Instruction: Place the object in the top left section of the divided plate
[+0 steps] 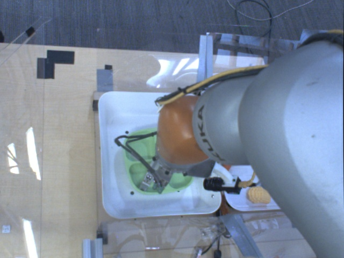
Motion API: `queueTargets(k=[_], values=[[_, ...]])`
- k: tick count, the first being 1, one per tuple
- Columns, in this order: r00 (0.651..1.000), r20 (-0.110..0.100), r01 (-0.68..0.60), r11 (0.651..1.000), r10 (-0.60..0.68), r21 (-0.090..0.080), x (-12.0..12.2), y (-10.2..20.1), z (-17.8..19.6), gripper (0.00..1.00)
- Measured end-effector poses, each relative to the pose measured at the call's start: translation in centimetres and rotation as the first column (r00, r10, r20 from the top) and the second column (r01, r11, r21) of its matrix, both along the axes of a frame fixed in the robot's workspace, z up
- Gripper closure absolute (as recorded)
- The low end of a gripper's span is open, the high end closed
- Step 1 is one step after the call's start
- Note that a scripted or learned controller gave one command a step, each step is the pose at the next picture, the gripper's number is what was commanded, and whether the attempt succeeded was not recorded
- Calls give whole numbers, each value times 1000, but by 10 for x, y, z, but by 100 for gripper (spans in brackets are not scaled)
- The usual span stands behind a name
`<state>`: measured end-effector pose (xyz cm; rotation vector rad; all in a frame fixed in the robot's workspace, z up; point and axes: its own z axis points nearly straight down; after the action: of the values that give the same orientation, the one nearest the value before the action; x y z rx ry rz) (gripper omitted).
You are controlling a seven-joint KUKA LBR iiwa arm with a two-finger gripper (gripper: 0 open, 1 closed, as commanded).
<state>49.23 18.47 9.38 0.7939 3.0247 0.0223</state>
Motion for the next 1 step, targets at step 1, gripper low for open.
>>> queueTargets(k=[1], values=[[955, -9, 297, 955, -297, -4, 71, 51, 257, 0]])
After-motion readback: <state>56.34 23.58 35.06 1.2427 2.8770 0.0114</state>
